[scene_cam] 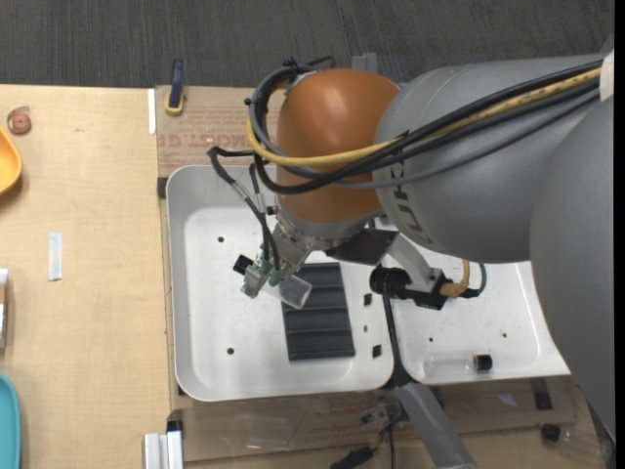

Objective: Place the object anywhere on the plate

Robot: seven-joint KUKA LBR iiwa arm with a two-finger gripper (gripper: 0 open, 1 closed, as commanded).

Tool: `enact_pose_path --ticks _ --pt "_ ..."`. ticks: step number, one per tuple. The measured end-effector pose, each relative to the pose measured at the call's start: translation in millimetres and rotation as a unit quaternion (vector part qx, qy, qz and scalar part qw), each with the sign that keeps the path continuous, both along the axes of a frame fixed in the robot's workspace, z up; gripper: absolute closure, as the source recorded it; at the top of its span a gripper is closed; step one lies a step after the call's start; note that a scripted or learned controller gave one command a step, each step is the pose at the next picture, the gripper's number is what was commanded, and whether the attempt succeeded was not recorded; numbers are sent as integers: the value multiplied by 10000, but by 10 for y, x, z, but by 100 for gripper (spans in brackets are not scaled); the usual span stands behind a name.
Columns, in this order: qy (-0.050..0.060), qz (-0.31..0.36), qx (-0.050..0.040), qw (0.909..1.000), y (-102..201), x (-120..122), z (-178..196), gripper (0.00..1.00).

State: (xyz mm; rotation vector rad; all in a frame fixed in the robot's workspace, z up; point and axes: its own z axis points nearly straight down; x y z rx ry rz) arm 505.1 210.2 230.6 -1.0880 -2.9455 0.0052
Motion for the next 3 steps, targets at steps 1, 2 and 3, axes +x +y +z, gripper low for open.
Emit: enact_pose_path --ticks 1,2,3 --pt "-1 -1 1 10000 -2 1 1 0" --pt "4 -22 -7 10000 -21 12 82 100" --pt "-8 22 2 10000 134 495 11 100"
